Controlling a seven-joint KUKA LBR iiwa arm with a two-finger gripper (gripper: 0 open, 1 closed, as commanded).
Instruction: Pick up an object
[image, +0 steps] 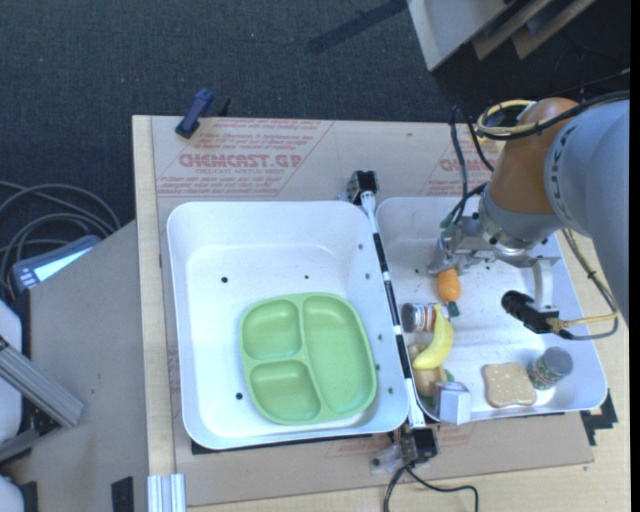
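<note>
Arm is being held bent low over the right bin (590, 385); fingers (447, 262) are being closed around the orange object (450, 286).

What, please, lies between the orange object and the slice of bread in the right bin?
In the camera view, bare white bin floor separates the orange object from the bread.

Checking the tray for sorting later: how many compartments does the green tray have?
3. The green tray in the left bin has two smaller compartments stacked on its left side, upper and lower, and one long compartment along its right side. None looks hidden.
</note>
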